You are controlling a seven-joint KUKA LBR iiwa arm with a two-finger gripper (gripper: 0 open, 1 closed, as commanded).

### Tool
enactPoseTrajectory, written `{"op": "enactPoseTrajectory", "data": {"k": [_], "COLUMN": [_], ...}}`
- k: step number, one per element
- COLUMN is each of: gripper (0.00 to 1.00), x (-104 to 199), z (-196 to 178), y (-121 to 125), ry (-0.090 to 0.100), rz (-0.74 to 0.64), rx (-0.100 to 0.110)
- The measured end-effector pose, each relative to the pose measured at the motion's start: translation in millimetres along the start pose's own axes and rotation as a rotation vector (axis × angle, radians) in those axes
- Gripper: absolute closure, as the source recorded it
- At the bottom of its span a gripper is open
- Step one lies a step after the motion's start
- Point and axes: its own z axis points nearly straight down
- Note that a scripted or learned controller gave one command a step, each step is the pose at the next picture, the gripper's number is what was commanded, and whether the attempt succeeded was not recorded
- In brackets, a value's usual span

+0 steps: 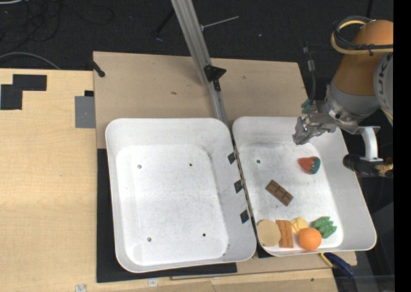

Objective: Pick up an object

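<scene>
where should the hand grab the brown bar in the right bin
Take the brown bar across its short width, near the middle, coming straight down from above. It lies flat and slanted on the right bin floor, apart from the other items, so turning the hand to span the narrow sides looks best.

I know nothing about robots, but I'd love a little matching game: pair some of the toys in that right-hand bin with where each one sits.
Things:
1. strawberry
2. chocolate bar
3. orange
4. gripper

Places:
A. near front corner of the right bin, beside the green leafy piece
B. middle of the bin floor
C. over the bin's far end
D. just below the gripper

Pairs: 1-D, 2-B, 3-A, 4-C
</scene>
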Motion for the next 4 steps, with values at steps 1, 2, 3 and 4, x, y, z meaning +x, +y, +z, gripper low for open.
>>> {"op": "enactPoseTrajectory", "data": {"k": [1,2,3,4], "gripper": [1.00,1.00,1.00,1.00], "x": [-8,38,89,136], "z": [-59,-49,-37,-46], "y": [6,8,0,0], "ry": [-0.001,0.003,0.003,0.003], "rz": [-0.004,-0.003,-0.003,-0.004], "rx": [-0.002,0.006,0.008,0.005]}}
